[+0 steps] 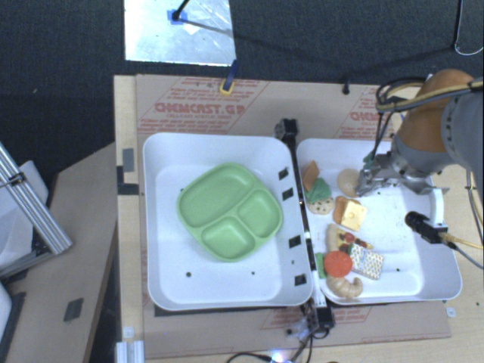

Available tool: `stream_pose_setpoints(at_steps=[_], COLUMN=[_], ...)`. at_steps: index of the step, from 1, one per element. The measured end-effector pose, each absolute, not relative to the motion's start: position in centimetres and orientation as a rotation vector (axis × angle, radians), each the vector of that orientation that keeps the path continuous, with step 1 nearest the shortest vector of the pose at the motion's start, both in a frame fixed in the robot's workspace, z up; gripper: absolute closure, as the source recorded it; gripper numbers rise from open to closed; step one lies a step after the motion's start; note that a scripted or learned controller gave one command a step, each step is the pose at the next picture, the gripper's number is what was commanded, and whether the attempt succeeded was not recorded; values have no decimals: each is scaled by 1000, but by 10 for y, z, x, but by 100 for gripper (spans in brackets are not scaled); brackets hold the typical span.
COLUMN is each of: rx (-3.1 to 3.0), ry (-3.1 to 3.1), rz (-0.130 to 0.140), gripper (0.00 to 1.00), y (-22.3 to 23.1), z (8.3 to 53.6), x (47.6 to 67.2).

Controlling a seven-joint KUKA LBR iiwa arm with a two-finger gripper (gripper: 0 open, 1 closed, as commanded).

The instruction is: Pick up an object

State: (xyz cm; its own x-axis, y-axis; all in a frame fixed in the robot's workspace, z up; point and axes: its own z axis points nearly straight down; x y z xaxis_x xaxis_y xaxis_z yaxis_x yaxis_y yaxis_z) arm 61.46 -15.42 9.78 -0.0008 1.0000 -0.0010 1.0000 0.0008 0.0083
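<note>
Seemingly "CHEMCAST GP" on cardboard sheet (pixel 198 106).

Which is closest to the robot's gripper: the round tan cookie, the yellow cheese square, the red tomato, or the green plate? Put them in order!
From the gripper:
1. Round tan cookie, right beside it.
2. Yellow cheese square, just below it.
3. Red tomato, lower in the right bin.
4. Green plate, over in the left bin.

Grey arm (pixel 461 131), orange band (pixel 435 108) above wrist, black cables looped; metal gripper (pixel 368 178).
</note>
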Motion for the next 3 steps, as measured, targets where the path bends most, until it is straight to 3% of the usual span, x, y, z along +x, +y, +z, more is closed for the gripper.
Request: stream_pose_setpoints(at_steps=[2, 3], rx=[2210, 2212], ry=[2222, 2225], rz=[8, 4], gripper=[100, 100], y=[-153, -153], z=[206, 226], x=[620, 621])
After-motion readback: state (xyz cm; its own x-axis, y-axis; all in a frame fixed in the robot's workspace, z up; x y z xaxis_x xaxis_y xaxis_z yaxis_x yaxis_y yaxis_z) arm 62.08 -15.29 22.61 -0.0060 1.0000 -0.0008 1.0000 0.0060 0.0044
